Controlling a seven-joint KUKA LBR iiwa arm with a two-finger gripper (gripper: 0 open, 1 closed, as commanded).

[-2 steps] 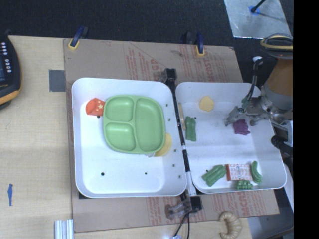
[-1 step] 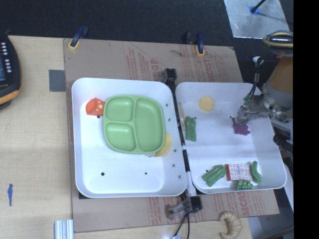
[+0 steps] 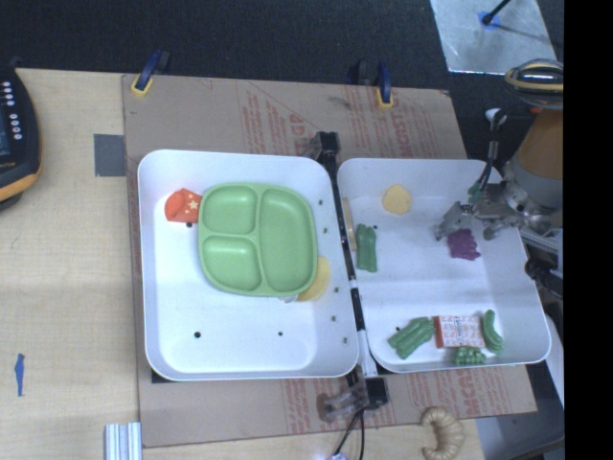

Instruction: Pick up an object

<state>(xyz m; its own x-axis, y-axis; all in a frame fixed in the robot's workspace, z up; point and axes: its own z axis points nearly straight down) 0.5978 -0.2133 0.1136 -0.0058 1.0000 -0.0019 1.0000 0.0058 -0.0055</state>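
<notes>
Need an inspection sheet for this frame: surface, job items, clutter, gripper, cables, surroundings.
Surface: two white bins side by side, left bin and right bin, on a cardboard sheet clamped to a wooden bench.
Job's things, right bin: purple piece, yellow round piece, green block, green pod, red-and-white packet, green pickle.
Job's things, left bin: green divided plate, red piece at its left, yellow piece partly under its right edge.
Clutter: tan curled object below the bins.
Gripper: gripper low over the right bin, just above the purple piece; nothing seen between its fingers.
Cables: black cable at the bottom edge.
Surroundings: pendant at left, blue clamps.
</notes>
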